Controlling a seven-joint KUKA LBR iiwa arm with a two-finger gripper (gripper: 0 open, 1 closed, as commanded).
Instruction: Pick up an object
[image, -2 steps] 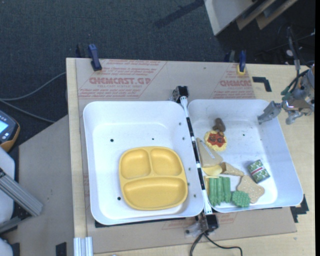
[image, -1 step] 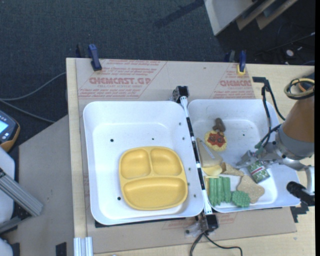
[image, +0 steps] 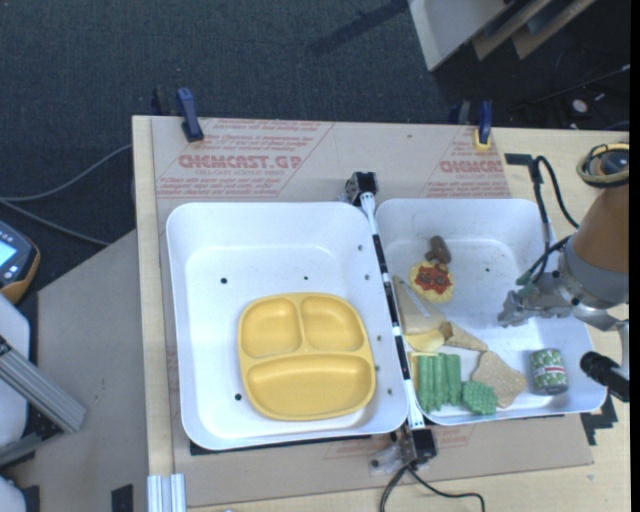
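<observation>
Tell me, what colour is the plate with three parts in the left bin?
The divided plate is yellow, seen clearly in the camera view.

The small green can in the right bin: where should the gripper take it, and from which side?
Probably across the round body of the small green can, coming from above. It stands apart from the toast slice, so fingers fit either side.

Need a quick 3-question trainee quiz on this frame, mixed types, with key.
1. True or false: the yellow divided plate lies in the left bin.
2. Which lies nearest the small can? A) bread slice B) pizza piece C) yellow divided plate
3. Fill in: the green vegetables lie in the ____ bin.

Key: 1 true; 2 A; 3 right.
</observation>
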